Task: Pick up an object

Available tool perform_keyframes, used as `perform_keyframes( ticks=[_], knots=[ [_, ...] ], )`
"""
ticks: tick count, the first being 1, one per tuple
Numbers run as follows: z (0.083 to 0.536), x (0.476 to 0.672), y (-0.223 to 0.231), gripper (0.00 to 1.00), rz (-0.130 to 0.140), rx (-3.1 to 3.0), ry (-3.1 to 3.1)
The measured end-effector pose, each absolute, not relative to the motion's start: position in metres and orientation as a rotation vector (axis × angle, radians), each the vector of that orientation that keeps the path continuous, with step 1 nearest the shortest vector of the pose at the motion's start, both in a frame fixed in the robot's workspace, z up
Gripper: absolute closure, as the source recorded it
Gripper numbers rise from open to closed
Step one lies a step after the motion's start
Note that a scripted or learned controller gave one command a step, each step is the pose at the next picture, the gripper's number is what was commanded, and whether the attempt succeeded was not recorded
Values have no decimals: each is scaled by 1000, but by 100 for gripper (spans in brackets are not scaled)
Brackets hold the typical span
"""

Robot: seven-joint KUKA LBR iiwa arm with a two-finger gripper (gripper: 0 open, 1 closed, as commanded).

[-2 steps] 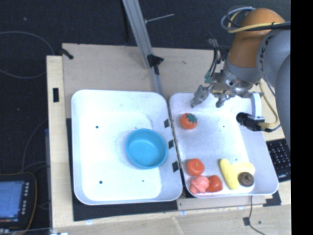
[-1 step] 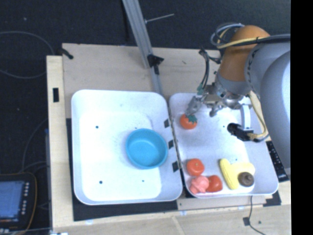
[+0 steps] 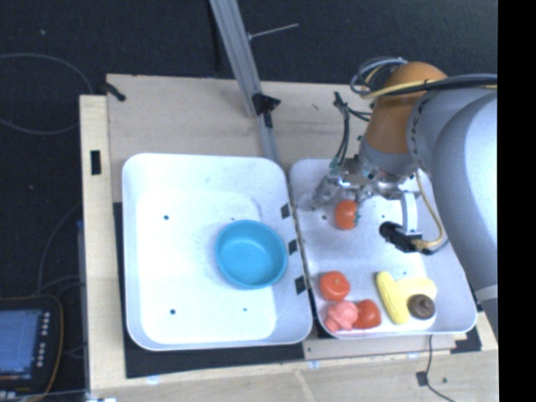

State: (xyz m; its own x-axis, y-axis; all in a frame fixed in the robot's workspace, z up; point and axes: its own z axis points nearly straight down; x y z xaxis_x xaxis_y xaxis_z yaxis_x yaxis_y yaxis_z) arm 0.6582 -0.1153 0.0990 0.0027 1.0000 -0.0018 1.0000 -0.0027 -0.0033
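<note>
Camera view, looking down at a slant: two shallow white bins sit side by side on a pale wooden bench (image 3: pixel 193 115). The grey arm (image 3: pixel 461 166), with its orange band (image 3: pixel 400 111) above the wrist, reaches in from the right over the right bin (image 3: pixel 311 182).

The gripper (image 3: pixel 345 201) hangs over the far half of that bin, and a small red-orange object (image 3: pixel 345 215) sits right at its fingertips. It appears to lie between the fingers, so the gripper looks closed on it, though the view is too blurred to say whether the object is lifted off the bin floor or resting on it.

Relative to that red-orange object, everything else in the right bin lies toward the near edge: an orange-red round piece (image 3: pixel 335 286) nearly straight below it, a pink lumpy item (image 3: pixel 340 316) and a red piece (image 3: pixel 368 312) touching each other at the near wall, and a yellow block (image 3: pixel 392 295) with a tan, dark-ended object (image 3: pixel 419 300) against it toward the near right corner. A black fitting with cable (image 3: pixel 402 236) hangs just to the right of it.

The left bin (image 3: pixel 167 182) holds a blue bowl (image 3: pixel 250 254), upright, near the wall shared with the right bin. A grey metal post (image 3: pixel 239 48) slants up from the bench beyond the bins.
</note>
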Motion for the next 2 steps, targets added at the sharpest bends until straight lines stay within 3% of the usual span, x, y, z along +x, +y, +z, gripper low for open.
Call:
perform_keyframes(
  ticks=[1, 2],
  knots=[
    [115, 660, -116, 100, -2, -2228, -2219],
    [161, 662, -117, 100, -7, -2227, -2220]
  ],
)
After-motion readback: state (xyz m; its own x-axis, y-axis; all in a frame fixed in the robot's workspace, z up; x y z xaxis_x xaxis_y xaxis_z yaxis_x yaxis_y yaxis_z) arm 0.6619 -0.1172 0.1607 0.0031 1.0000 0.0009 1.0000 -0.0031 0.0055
